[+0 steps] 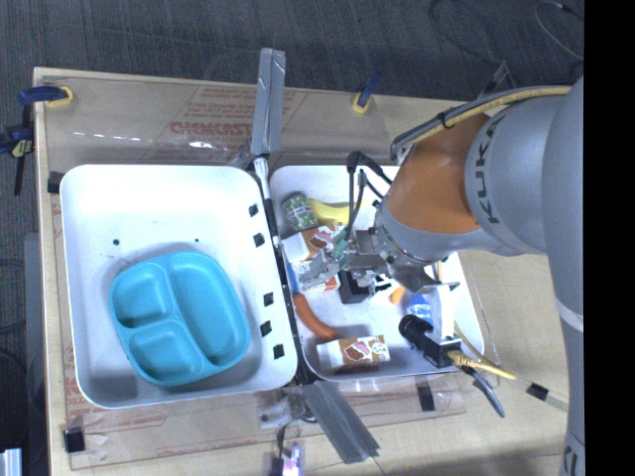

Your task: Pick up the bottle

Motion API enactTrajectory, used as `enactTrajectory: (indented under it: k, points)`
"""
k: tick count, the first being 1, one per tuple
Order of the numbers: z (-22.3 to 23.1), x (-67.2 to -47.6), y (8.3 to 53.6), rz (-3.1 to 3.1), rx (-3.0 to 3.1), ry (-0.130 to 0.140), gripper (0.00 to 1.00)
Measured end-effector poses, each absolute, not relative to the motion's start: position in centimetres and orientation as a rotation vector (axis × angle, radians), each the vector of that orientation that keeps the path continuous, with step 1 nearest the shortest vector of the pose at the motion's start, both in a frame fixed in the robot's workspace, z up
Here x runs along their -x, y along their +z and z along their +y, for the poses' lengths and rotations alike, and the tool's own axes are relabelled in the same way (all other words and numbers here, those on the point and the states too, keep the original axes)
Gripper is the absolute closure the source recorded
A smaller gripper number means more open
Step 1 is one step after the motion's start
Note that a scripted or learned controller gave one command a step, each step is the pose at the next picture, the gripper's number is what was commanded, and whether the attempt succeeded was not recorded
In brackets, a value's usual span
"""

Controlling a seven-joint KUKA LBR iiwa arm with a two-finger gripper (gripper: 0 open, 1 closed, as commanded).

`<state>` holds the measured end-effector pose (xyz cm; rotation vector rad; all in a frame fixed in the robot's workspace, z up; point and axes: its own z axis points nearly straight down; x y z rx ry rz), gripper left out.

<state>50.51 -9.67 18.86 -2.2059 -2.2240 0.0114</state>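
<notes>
Camera view — two bins [79, 266], one blue plate [179, 315].

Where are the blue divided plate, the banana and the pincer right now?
blue divided plate [179, 315]: camera view, centre ridge.
banana [332, 209]: camera view, yellow middle.
pincer [337, 261]: camera view, between fingertips.

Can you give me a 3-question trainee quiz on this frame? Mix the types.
1. True or false: the blue divided plate lies in the left bin.
2. Which item lies nearest the right bin's near edge? A) banana B) brown snack packet C) green can
3. Fill in: the gripper sits over the ____ bin.

Key:
1. True.
2. B.
3. Right; it is low among the clutter there, and the view does not settle whether it has anything.
</notes>
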Motion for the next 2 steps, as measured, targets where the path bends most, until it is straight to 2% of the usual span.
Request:
enactTrajectory:
  k: [1, 2]
  points:
    - [-19.7, -50.2, 22.4, -2.144, 2.288, 0.008, 0.00]
    - [-20.9, -47.7, 19.9, -2.114, 2.315, 0.008, 0.00]
